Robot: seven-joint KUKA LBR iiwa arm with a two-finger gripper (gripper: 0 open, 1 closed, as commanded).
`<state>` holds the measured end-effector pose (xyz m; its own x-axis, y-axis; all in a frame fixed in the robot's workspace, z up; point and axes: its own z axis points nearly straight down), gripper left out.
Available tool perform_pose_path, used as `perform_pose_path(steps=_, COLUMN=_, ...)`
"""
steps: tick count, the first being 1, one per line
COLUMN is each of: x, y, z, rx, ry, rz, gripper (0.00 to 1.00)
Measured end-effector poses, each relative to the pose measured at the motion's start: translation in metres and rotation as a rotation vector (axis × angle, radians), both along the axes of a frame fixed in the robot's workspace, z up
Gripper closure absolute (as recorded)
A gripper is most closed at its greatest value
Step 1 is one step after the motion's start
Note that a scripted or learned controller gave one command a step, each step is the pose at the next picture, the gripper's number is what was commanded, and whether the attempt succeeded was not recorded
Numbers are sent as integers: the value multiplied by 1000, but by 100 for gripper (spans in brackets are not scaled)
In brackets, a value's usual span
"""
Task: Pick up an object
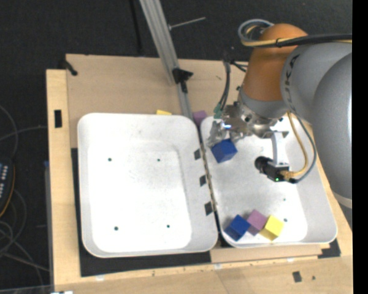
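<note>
My gripper [223,137] hangs over the far left part of the right bin [306,225], close to the divider between the bins. A blue cube [224,151] sits tilted between the fingertips, and the gripper is shut on it. The cube looks larger than the other blue cube [237,226], so it seems lifted off the bin floor. The grey arm with its orange band [267,60] reaches in from the upper right and hides the bin's far right corner.
At the right bin's near edge lie a blue cube, a purple cube [256,220] and a yellow cube [273,228]. Another purple block [200,116] and a yellow piece [164,112] sit behind the bins. The left bin [92,164] lies beside it. A metal pole [162,35] slants overhead.
</note>
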<state>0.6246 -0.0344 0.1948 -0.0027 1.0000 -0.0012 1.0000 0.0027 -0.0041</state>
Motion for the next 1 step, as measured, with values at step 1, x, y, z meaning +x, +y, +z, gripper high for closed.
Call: perform_pose_path(steps=1, x=-19, y=101, z=74, rx=5, ry=-10, rz=9, gripper=100)
